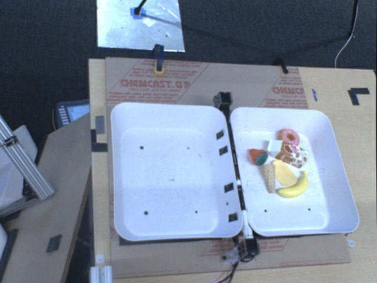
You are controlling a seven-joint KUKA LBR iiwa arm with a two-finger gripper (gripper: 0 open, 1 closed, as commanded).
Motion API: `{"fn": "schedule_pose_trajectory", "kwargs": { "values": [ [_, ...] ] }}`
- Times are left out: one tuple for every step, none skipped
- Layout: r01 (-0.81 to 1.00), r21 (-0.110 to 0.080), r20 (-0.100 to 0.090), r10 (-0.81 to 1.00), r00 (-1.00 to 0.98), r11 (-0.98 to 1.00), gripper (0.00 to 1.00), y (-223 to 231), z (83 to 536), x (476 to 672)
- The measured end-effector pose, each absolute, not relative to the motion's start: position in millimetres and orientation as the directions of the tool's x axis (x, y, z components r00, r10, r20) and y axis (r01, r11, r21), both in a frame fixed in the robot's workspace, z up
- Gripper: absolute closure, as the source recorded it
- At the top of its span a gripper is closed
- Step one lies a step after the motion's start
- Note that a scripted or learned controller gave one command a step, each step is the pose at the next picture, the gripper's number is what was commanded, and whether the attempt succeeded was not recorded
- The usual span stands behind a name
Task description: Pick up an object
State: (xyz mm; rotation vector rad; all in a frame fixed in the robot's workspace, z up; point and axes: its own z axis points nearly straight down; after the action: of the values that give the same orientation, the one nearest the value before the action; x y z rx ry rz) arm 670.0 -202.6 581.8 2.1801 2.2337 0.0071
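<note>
Several toy food items lie clustered in the right bin. A pink donut sits at the top of the cluster, with a red and white frosted piece just below it. A red strawberry-like piece lies at the left of the cluster beside a small white block. A yellow banana curves along the bottom, under a pale yellow wedge and next to a tan cone.
The left bin sits beside the right one, joined by a black clipped seam. Both rest on a cardboard sheet on the bench. A shiny metal plate lies beyond the bench, and an aluminium rail stands at the left.
</note>
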Motion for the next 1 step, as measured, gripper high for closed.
{"fn": "schedule_pose_trajectory", "kwargs": {
  "values": [
    [1.0, 0.016, -0.011, 1.0, -0.025, 0.025, 0.0, -202.6, 581.4, 670.0]
  ]
}}
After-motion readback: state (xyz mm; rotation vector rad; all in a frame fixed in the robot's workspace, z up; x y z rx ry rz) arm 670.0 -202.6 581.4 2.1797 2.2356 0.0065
